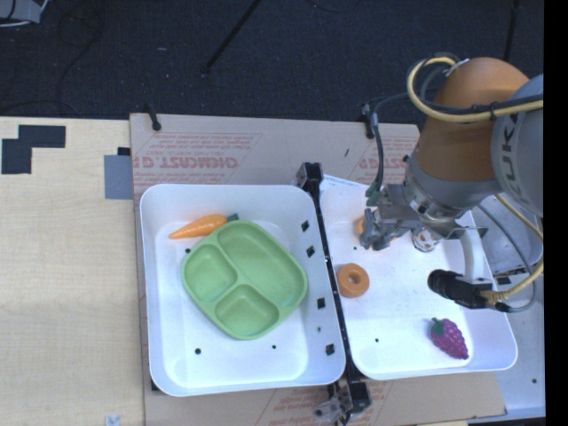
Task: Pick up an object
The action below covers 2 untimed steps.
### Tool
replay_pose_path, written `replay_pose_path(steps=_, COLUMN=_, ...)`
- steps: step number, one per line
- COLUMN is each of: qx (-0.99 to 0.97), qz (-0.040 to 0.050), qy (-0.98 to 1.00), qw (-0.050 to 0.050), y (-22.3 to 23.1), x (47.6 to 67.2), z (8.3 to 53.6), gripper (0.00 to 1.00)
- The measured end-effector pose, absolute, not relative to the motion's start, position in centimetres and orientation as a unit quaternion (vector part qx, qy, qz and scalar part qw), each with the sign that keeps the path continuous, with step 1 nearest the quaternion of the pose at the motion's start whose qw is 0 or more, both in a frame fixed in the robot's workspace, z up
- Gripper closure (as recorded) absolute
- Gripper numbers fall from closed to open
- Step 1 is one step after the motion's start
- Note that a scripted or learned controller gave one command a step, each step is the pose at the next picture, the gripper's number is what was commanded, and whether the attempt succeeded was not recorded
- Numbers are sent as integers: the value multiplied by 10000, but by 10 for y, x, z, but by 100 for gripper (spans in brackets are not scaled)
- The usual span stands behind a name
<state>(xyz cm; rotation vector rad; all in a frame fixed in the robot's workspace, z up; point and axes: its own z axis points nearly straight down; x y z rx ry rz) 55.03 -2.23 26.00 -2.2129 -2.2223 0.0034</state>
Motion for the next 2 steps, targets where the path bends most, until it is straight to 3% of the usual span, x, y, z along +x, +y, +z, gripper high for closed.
replay_pose_path(steps=2, qx=-7059, qz=13, qy=-7083, qw=19, y=66, x=564, z=239, gripper=100)
